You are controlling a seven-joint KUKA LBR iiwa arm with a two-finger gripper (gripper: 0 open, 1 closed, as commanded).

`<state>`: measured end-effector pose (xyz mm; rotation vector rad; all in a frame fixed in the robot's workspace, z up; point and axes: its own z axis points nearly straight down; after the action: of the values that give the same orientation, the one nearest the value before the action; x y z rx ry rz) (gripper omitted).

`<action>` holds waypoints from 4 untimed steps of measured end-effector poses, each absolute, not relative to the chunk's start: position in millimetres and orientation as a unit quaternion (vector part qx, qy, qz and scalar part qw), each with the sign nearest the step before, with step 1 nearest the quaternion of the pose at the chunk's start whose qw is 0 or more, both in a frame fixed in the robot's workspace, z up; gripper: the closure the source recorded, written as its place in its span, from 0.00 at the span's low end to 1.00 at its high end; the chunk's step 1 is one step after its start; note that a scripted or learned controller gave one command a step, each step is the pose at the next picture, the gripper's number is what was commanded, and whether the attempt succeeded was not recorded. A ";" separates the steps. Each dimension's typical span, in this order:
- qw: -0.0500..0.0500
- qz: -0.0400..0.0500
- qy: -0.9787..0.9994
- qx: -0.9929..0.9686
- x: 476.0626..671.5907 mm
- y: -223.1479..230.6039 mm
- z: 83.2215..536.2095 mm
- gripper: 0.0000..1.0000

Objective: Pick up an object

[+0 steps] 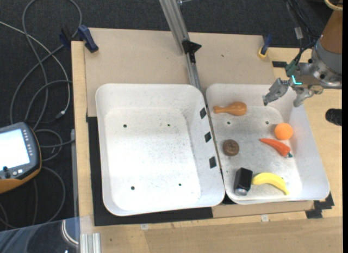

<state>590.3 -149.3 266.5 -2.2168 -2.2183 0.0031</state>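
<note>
You are looking down on a tan wooden bench [136,56] that carries two shallow white plastic bins side by side. Take the left white bin [111,108] as your landmark. Left of it, off the bench, a grey handheld control pendant with a lit screen [16,154] lies among black cables. Just right of the landmark sits the right white bin [312,159], and every loose object lies in it. Nearest the landmark are a round brown ball-like object [231,147] and, toward the front, a small black box-shaped object [242,180]. Farther back lies a tan plastic drumstick [231,108]. Beyond these you see a yellow plastic banana [270,182] beside the black box, then an orange plastic carrot [276,146] and a round orange fruit [283,131] just behind it. Farthest from the landmark, the grey two-finger gripper [285,96] hovers over the right bin's back corner, fingers spread wide, nothing between them.
</note>
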 end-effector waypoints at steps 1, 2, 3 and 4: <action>0.001 0.000 -0.708 -0.707 590.9 -149.2 268.2 0.00; 0.003 0.002 -0.707 -0.708 586.9 -158.7 214.3 0.00; 0.003 0.002 -0.707 -0.707 586.5 -156.4 171.8 0.00; 0.004 0.002 -0.707 -0.707 592.8 -156.5 111.5 0.00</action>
<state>592.8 -156.5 111.5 -2.2160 -2.2159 0.0061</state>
